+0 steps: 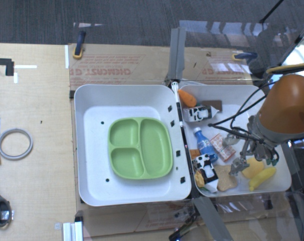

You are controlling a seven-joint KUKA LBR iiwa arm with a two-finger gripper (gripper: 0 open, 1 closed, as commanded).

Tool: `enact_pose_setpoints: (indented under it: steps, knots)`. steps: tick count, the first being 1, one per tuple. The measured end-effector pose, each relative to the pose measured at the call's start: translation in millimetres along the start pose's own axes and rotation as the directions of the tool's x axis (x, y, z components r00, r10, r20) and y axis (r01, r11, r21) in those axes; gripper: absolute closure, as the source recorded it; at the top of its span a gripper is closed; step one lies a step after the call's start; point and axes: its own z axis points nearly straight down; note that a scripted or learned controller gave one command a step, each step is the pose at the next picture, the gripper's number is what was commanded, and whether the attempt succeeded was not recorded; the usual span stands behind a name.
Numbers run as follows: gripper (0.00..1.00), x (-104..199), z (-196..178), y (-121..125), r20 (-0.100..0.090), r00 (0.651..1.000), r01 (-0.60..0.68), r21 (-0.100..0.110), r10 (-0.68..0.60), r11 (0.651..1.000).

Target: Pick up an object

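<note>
The left bin (87,149) holds a green divided plate (140,147), while at three o'clock in the right bin (285,187) the gripper (245,159), fingers parted and empty, hangs beside a yellow banana (262,177), with a blue bottle (206,145) at its nine o'clock.

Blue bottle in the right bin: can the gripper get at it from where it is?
Probably yes. The blue bottle lies uncovered on top of the clutter, left of the gripper, with nothing tall between them; a packet crowds its right side.

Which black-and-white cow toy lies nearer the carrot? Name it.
The upper cow toy, right beside the carrot. The other cow toy lies lower, below the blue bottle.
</note>
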Motion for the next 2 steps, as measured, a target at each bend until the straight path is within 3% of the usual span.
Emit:
enact_pose_setpoints:
  steps: [1, 2]
  knots:
    - [0.00, -95, 0, -69, 0.006, 0.999, 0.043, 0.001, -0.043, 0.999]
    - [0.00, -17, 0, -56, 0.002, 0.992, -0.125, 0.000, 0.125, 0.992]
